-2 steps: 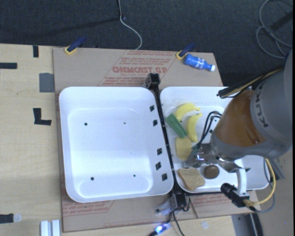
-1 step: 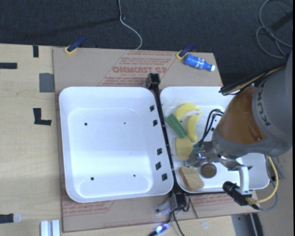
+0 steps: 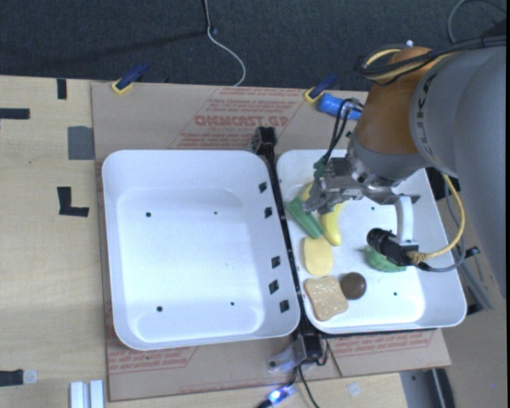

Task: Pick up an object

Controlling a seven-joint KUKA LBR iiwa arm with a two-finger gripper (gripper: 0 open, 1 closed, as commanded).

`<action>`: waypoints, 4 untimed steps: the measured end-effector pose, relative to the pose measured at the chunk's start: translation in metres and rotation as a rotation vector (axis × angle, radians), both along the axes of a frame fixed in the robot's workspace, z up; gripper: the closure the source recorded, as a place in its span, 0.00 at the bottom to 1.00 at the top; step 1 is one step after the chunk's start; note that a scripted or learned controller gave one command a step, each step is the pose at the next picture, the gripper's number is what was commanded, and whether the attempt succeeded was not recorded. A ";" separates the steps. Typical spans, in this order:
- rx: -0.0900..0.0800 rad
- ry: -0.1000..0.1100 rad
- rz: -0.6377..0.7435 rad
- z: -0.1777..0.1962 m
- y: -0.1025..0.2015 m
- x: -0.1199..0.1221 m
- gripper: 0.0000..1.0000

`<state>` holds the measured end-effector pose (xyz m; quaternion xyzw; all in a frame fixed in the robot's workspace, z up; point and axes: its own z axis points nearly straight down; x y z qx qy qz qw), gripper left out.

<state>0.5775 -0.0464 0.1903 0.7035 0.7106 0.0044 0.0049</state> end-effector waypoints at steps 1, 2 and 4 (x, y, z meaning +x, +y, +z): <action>0.002 0.015 -0.006 0.000 0.028 -0.007 1.00; 0.003 0.023 -0.006 -0.007 0.070 -0.091 1.00; 0.004 0.011 -0.003 0.006 0.225 -0.085 1.00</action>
